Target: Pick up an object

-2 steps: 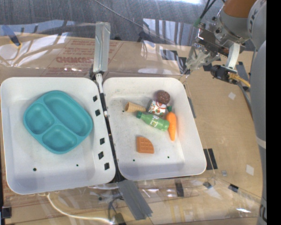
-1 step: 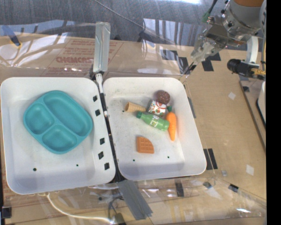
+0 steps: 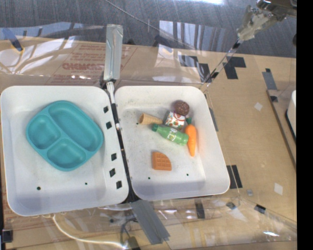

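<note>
**Currently: pick not begun, claw parked up top right**

Gripper (image 3: 250, 27): hangs above bench at upper right, outside both bins, touching nothing. Open/clenched state — cannot tell; too small and blurred.

Right shallow white bin (image 3: 214, 165), contents:
- green plastic bottle (image 3: 170, 133), lying flat, long axis running left-right with slight slant
- orange toy carrot (image 3: 192, 139), just beside bottle's right end, long axis near vertical in view
- brown waffle-like wedge (image 3: 161, 161), apart, nearer front wall
- tan cone piece (image 3: 148, 119)
- small figure w/ dark round cap (image 3: 177, 113)

All lie down-left of gripper, well apart.

Left bin (image 3: 13, 186): teal divided plate (image 3: 64, 134).
</note>
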Controlling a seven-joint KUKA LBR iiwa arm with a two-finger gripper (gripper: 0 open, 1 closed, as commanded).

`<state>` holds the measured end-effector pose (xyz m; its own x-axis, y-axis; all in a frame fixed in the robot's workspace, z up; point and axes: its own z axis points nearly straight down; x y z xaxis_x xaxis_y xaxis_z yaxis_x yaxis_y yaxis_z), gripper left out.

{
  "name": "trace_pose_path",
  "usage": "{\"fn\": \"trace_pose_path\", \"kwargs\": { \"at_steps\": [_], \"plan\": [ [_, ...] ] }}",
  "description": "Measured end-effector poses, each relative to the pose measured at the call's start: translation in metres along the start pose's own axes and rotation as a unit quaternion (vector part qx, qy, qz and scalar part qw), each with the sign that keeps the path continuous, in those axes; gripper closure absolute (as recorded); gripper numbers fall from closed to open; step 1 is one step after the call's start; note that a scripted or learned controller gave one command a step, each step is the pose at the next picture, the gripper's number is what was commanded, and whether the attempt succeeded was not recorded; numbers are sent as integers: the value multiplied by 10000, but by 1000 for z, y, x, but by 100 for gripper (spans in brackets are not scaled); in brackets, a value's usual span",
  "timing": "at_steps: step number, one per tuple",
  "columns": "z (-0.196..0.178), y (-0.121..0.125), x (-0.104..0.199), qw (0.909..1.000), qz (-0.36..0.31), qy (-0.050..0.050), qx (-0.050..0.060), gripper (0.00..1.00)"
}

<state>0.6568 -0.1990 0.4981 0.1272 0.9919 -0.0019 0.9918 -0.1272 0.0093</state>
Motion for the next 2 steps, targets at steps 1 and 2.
{"fn": "trace_pose_path", "kwargs": {
  "at_steps": [1,2],
  "plan": [
    [111,-4,15,9878,1555,-2,90,100],
    [114,-10,-3,9891,1472,-2,78,100]
  ]
}}
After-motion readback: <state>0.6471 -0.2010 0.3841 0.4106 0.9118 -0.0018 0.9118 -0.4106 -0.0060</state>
